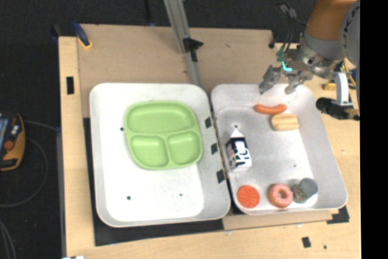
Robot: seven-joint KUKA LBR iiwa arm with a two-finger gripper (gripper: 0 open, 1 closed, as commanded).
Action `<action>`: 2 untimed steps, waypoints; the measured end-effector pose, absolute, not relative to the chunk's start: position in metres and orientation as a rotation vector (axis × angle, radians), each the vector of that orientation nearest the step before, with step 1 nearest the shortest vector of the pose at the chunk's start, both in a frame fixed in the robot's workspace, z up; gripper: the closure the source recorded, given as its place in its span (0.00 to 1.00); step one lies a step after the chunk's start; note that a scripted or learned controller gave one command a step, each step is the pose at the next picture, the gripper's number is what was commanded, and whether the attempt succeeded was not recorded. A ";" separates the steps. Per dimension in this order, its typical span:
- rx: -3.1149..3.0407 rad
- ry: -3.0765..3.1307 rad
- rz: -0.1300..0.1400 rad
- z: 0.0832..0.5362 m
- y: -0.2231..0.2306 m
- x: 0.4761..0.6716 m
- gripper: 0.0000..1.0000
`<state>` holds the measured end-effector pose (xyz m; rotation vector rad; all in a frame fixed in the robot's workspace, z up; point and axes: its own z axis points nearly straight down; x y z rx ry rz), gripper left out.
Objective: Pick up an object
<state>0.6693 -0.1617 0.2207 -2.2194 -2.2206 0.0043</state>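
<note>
My gripper (280,81) hangs over the far edge of the right bin (321,130), its two fingers spread apart with nothing between them. Just below it lie a red sausage (270,109) and a tan bread roll (284,122). A small black-and-white milk carton (238,151) lies near the bin's left wall. Along the near edge sit an orange-red round piece (248,196), a pink doughnut (280,195) and a grey-green can (305,189).
The left bin (109,191) holds a green divided plate (163,134). A grey metal post (176,9) slants down to the gap between the bins at the back. Bare bench shows behind both bins.
</note>
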 end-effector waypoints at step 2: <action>-2.222 -2.221 0.004 0.178 -0.170 0.673 0.00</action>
